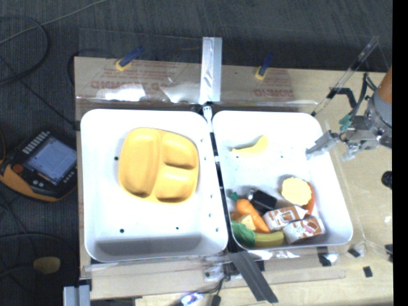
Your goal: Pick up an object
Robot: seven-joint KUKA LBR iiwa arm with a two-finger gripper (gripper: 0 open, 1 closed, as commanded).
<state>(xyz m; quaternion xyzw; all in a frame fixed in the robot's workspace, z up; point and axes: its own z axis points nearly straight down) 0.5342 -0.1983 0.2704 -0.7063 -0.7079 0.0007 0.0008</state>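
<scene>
While the hand hangs over the right rim of the right shallow white bin, we cannot tell whether it is open or closed, and we see nothing in it. Our candidates crowd that bin's near corner: a round yellow disc, an orange carrot, 2 small printed cartons. We judge the disc easiest, since it lies on top of the pile; we should come straight down over it, well apart from the wall.

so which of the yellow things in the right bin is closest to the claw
The small yellow piece lying alone at the back of the right bin; the round yellow one sits farther forward, against the cartons.
</scene>
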